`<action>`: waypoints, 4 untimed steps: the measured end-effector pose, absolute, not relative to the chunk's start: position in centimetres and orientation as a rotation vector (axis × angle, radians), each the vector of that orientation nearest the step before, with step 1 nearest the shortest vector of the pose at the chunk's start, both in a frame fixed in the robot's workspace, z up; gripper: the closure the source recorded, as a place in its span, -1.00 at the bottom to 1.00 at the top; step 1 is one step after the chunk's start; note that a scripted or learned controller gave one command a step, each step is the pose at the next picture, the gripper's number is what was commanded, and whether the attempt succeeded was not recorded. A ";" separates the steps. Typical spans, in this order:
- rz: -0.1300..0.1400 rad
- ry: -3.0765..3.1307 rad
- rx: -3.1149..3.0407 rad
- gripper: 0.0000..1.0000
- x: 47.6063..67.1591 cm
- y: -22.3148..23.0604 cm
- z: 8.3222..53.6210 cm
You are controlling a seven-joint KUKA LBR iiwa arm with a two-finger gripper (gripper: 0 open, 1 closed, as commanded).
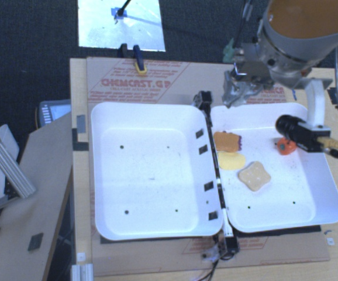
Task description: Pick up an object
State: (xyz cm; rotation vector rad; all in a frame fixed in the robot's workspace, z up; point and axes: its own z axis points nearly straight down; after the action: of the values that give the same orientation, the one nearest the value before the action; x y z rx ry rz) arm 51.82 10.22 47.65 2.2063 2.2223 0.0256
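Hard to make out
The arm (309, 16) runs off the top edge; a small orange thing (283, 148) in the right bin (309, 198) is half covered by robot hardware, too small to identify.

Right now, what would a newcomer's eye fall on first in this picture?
The large grey arm with the orange band stands at the top right, its gripper hanging over the far rim of the right bin. Then the small pieces in that bin: a beige toast slice, a yellow piece, an orange-brown block and an orange thing further right.
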 end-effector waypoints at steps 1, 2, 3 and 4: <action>0.003 2.233 2.211 1.00 54.7 17.0 45.4; 0.016 2.231 2.208 1.00 54.7 22.6 53.0; 0.004 2.227 2.215 -1.00 54.7 22.2 52.6; 0.004 2.227 2.215 -1.00 54.7 22.2 52.6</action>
State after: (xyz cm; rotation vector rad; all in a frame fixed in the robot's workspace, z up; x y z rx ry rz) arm 54.69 22.19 52.60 2.2155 2.2267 0.0037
